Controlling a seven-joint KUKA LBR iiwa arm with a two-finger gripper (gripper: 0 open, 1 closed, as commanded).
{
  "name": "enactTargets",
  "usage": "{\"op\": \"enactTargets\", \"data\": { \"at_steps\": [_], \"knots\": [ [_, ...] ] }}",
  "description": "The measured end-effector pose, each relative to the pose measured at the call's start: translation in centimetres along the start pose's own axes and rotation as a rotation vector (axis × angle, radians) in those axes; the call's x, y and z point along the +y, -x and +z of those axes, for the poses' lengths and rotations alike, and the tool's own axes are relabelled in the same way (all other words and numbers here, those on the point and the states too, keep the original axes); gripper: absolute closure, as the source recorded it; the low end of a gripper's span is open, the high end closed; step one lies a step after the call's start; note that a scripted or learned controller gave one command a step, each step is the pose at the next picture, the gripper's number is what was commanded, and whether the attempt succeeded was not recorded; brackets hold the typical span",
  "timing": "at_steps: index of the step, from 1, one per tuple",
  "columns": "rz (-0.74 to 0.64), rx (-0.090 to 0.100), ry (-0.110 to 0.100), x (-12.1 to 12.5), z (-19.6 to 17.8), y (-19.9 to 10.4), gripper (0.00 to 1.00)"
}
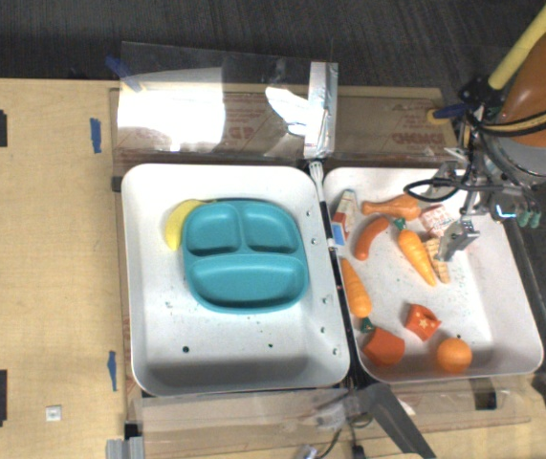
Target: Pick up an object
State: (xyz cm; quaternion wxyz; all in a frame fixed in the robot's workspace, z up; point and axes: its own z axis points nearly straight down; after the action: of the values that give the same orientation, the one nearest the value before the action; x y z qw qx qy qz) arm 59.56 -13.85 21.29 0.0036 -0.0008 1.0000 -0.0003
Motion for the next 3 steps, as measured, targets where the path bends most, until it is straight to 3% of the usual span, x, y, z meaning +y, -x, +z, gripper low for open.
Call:
{"op": "enactTargets", "data": {
  "at_steps": [1, 2, 3],
  "knots": [
    [0.275, -0.005, -0.001, -1.3, 11.3, 1.5, 0.0],
    [0.386, -0.002, -0.001, 0.6, 12.5, 2.2, 0.0],
    [0.383, -0.017, -0.002, 0.6, 11.0, 2.6, 1.0]
  ]
}}
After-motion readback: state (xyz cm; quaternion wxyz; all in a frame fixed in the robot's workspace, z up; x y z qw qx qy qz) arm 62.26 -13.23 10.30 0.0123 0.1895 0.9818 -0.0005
